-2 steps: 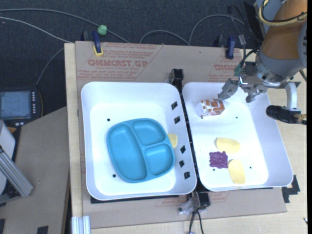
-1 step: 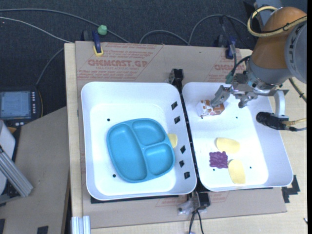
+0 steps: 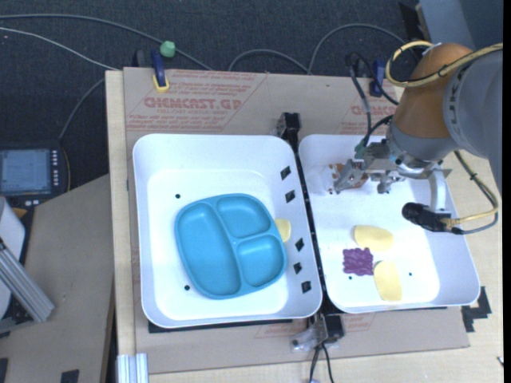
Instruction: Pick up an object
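Note:
My gripper hangs over the far part of the right bin, on the grey arm with its orange band. Its fingers stand apart, open, with only white bin floor between them. Nearer the front of the same bin lie a pale yellow oval piece, a small purple lumpy object and a second pale yellow piece. All three sit well in front of the gripper and apart from it. Nothing is held.
The left bin holds a blue divided tray, with a small yellow piece at the tray's right edge. A black divider with clips runs between the bins. Cables trail behind the bench.

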`<state>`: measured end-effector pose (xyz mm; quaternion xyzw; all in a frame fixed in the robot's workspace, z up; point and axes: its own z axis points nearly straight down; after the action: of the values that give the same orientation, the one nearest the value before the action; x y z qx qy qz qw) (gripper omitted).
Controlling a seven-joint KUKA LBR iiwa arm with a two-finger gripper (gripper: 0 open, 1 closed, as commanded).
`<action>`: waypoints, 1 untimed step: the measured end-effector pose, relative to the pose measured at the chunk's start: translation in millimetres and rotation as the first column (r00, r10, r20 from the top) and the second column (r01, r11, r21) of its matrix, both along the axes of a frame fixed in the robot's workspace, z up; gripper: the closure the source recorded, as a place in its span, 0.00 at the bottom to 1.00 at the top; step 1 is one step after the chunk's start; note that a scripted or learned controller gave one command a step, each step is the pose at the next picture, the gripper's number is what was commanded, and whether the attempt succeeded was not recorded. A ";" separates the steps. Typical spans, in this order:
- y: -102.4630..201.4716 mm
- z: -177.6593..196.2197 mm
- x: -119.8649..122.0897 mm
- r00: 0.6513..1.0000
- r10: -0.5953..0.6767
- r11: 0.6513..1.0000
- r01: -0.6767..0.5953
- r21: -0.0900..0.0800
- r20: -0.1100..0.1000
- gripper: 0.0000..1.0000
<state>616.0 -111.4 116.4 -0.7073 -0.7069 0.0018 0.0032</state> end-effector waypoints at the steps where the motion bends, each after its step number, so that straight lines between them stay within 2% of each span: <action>1: 0.1 15.4 2.1 1.000 0.000 1.000 0.000 -0.001 0.008 1.00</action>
<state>618.1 -111.3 131.8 -0.7072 -0.7070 -0.0008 0.0001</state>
